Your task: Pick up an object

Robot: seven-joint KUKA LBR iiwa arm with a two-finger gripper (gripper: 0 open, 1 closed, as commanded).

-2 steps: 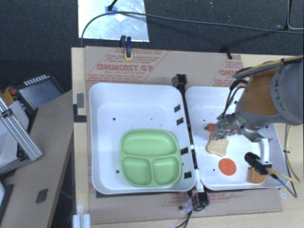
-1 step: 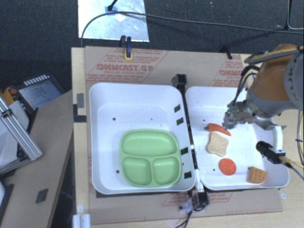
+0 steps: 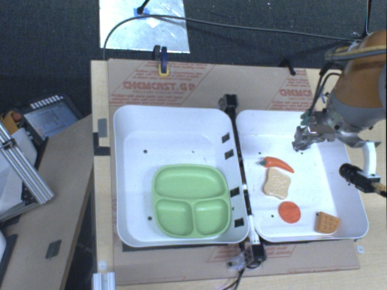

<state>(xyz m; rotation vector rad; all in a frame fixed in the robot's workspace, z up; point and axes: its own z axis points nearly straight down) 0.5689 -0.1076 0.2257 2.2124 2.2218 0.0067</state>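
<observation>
Green plastic dominates the left bin [image 3: 130, 162], where a three-compartment tray [image 3: 191, 199] lies toward the near wall. Across the central divider, the right bin [image 3: 349, 219] holds the candidates for pickup: an orange-red carrot-shaped piece [image 3: 279, 164] near the middle, a toast-shaped slice [image 3: 277, 183] just below it and nearly touching, a red disc [image 3: 289, 212] nearer the front wall, and a small waffle-like square [image 3: 326, 223] in the front right corner. The grey arm, orange-banded, reaches in from the right, its gripper [image 3: 302, 139] poised over the bin's far half, up and to the right of the carrot piece and apart from all four items. Nothing is visibly held; whether the fingers are spread or closed cannot be told from this angle. The risks, judged from this layout: the items are flat and low, so a descent could close on air, and the carrot piece and slice sit so close that a grab at one may nudge the other away.
</observation>
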